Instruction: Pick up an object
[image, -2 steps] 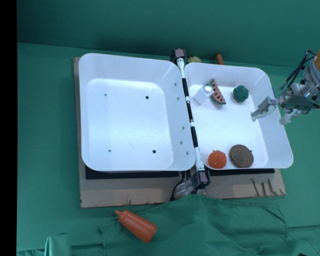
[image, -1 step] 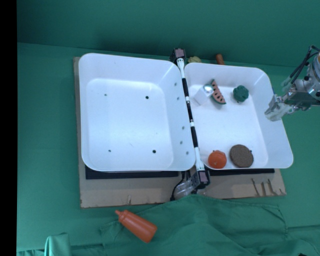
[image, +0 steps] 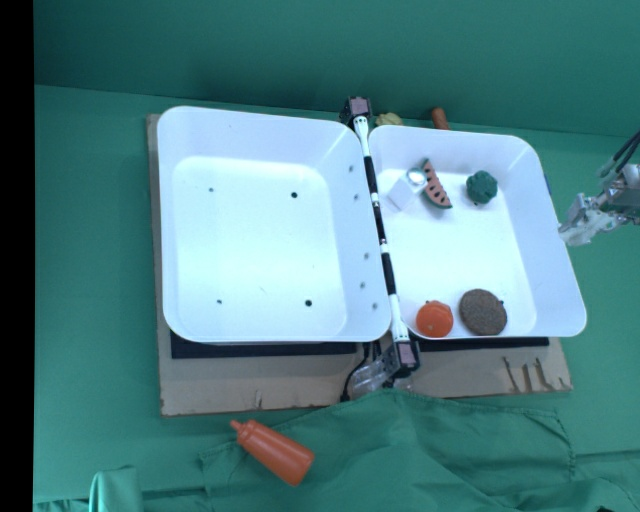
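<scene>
Nearest the lens: an orange bottle (image: 273, 452) lying on its side on crumpled green cloth (image: 420, 450), neck pointing upper-left, outside both bins. Behind it, brown cardboard (image: 250, 385) carries two shallow white bins w/ a black-and-white rod (image: 378, 240) along their shared edge.

Left bin (image: 180, 230): smooth plastic, a few dark dots on its floor.

Right bin (image: 555, 290) holds the candidates. Near edge: a round orange ball-like item (image: 434, 318) and, just beside it, a flat rough brown disc (image: 483, 312). Far end: a small white block (image: 403, 190) touching a watermelon-slice wedge (image: 436, 185), red w/ dark seeds, long axis running from far-left to near-right; a knobbly green broccoli-like lump (image: 482, 186) sits near them, apart.

Gripper (image: 592, 218) is at the right margin, beyond the right bin's outer rim, about level w/ the bin's middle. I read its pale fingers as slightly apart w/ nothing between them, though it is small and partly cropped.

I judge the pick not yet begun. All items lie to the gripper's left in view; broccoli lump is closest, up-left, brown disc down-left. Rounded shapes may roll; the flat disc offers little to pinch.
</scene>
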